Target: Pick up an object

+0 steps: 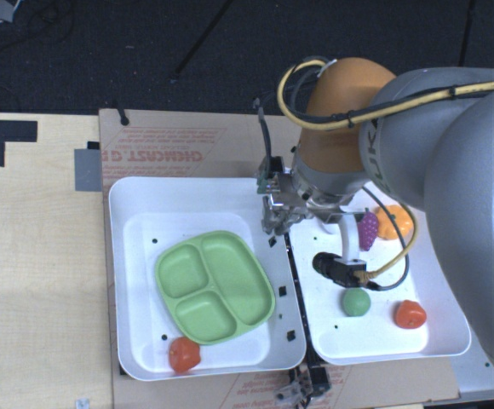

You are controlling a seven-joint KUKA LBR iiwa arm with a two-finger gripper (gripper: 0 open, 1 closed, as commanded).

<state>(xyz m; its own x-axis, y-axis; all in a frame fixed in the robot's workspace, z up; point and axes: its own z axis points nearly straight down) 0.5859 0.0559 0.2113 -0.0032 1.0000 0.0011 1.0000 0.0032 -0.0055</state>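
Camera view: gripper (274, 218) over the bins' shared wall (292, 290), open or closed I cannot tell, probably choosing: green plate (215, 286) at its left, green ball (356, 302) at its right

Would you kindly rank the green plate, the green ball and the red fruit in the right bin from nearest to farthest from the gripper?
1. Green plate, left bin, by the gripper.
2. Green ball, right bin.
3. Red fruit, right bin, far side.

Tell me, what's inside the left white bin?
A green three-compartment plate with nothing on it, and a small red round thing beside its near corner, on the bin floor. Whatever lies beneath the plate is covered.
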